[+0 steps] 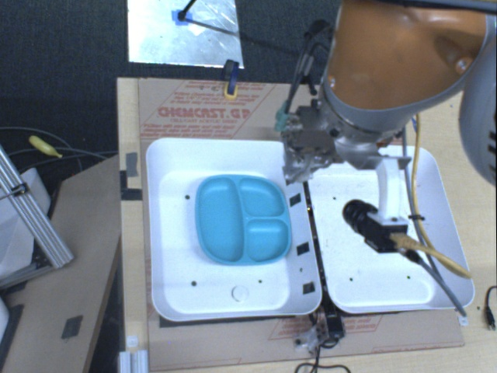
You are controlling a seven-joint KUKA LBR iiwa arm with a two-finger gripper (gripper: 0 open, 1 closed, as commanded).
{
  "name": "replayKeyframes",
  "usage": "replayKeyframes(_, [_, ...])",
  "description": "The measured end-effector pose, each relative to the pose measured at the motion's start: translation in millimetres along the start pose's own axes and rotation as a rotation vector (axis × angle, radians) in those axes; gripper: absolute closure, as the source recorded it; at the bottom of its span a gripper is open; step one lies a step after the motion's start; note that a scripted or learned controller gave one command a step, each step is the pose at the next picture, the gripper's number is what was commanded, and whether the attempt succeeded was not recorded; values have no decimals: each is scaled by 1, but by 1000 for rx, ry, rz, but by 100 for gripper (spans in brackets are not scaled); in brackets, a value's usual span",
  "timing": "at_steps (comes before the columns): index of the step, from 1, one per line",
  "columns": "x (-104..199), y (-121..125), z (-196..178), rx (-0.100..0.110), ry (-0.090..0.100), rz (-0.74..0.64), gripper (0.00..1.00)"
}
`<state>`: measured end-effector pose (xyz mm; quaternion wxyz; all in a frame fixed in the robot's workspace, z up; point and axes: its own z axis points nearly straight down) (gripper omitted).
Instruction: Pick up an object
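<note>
A blue plate with three compartments (241, 217) lies flat in the middle of the left white bin (167, 208). Near that bin's front edge sits a small pale round thing (239, 292), too faint to name. My gripper (295, 171) hangs over the back end of the ridge between the two bins, just behind and to the right of the plate's far right corner. Nothing shows in its grasp. The arm's large orange and grey body covers the back of the right bin (439, 231).
Both bins rest on a cardboard sheet with red print (202, 109). A small blue and yellow clamp (231, 78) stands at its back edge, with a shiny silver sheet (182, 22) behind it. An aluminium frame (27, 216) stands at the far left.
</note>
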<state>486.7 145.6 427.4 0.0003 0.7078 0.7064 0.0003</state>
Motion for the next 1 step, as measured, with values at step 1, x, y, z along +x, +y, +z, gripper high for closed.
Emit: replayKeyframes(1, [-45,0,-66,-9,2,1,100])
